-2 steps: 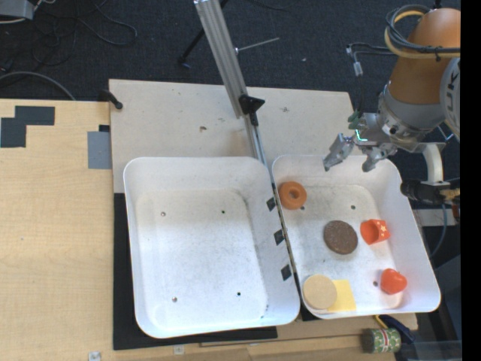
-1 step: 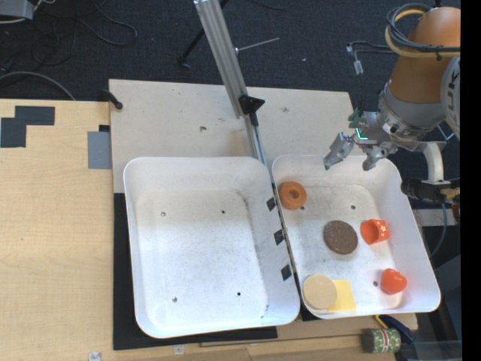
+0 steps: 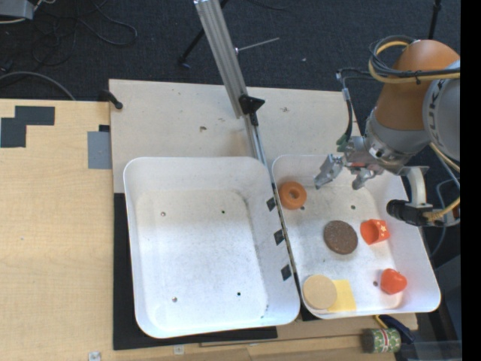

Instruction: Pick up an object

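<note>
Right bin [image 3: 421,295] holds six things: an orange ring [image 3: 292,195] near its left wall, a brown disc [image 3: 340,237] mid-bin, an orange cup [image 3: 374,231] just right of the disc, a red piece [image 3: 392,280] near the front right corner, and a tan disc [image 3: 320,292] touching a yellow slab [image 3: 344,295] at the front edge. My tool [image 3: 344,173] hangs over the bin's far end, fingers spread apart, nothing between them, right of the ring and apart from it. Left bin [image 3: 150,173] sits alongside.

No text, label or number is legible — anywhere.
</note>
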Controlling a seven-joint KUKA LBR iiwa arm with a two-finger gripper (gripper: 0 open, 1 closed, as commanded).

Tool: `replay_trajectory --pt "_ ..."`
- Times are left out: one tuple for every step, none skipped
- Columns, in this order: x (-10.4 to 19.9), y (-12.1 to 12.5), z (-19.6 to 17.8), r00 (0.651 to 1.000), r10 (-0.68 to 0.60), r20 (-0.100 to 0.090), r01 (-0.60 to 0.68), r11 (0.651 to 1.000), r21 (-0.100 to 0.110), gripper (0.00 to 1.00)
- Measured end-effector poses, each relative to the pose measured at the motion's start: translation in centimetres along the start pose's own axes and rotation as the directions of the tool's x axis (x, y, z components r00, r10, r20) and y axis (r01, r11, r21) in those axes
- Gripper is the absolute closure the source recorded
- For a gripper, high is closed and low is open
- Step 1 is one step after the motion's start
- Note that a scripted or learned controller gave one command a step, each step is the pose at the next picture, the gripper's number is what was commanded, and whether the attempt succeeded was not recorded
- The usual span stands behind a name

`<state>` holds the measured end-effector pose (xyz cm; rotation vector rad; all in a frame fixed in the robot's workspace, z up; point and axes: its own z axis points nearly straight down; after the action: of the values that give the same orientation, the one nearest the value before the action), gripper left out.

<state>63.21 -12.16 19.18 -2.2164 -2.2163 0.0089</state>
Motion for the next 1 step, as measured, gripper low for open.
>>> replay_trajectory --pt "0.40 -0.32 6.45 1.000 0.001 -0.001 -0.001 1.000 0.000 0.00"
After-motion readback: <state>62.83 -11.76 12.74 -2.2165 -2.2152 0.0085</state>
